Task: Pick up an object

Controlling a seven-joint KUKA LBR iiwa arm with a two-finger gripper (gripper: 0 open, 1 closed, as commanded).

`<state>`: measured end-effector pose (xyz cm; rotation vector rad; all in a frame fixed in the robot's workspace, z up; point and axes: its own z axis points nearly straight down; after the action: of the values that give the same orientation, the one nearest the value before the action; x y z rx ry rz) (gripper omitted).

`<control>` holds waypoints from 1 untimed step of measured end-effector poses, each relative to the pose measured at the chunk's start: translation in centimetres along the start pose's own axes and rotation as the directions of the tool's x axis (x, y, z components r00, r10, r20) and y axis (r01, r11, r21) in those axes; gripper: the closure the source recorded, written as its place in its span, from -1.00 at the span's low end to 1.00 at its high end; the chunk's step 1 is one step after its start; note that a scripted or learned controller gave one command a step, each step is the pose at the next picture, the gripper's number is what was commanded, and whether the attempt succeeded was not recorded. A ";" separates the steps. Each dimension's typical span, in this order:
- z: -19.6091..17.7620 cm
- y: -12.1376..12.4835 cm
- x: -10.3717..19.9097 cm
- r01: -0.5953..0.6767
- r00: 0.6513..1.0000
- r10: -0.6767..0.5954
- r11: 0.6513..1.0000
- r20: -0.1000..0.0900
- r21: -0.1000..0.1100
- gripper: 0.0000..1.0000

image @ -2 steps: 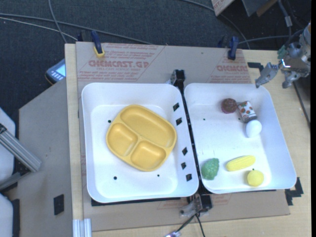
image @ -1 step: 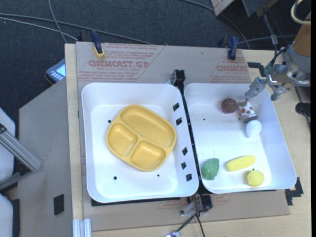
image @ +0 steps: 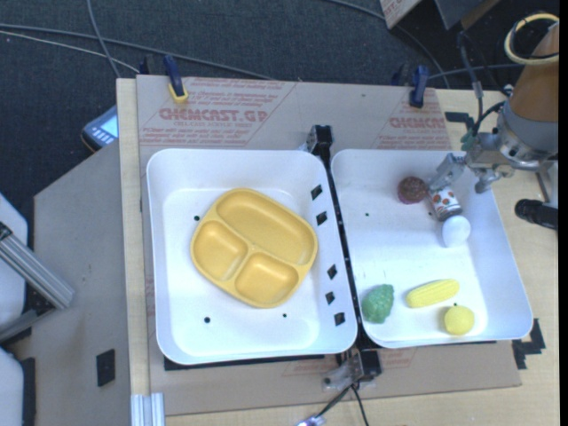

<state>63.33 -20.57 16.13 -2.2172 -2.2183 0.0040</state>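
on the bench sit two shallow white bins side by side, the left bin (image: 169, 238) at nine o'clock of the scene and the right bin (image: 497, 264) at three o'clock, meeting along a dark divider strip down the middle. within the left bin a yellow divided plate (image: 254, 247) lies flat near the centre, turned at an angle, with one long section and two smaller ones.

the right bin carries the loose objects. a dark reddish round object (image: 412, 189) rests toward its twelve o'clock side. just beside it, at its three o'clock, a small red-and-white can (image: 445, 205) stands tilted, and a white egg-shaped object (image: 455, 231) lies touching or nearly touching the can at the can's six o'clock. toward the bin's six o'clock rim a green broccoli piece (image: 379, 302) sits near the divider, a yellow corn cob (image: 432, 292) lies at its three o'clock, and a yellow lemon (image: 459, 319) rests at the cob's five o'clock.

the arm comes in at the scene's two o'clock, and the gripper (image: 461, 174) hangs over the right bin's upper right corner, just above the can. one grey finger points down toward the can's top, but whether the fingers are spread or closed cannot be told, and nothing is clearly seen between them.
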 end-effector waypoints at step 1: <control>4.7 0.6 0.7 0.001 1.000 -0.001 1.000 0.000 0.000 -1.00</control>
<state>63.93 -19.88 11.41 -2.2158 -2.2195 0.0035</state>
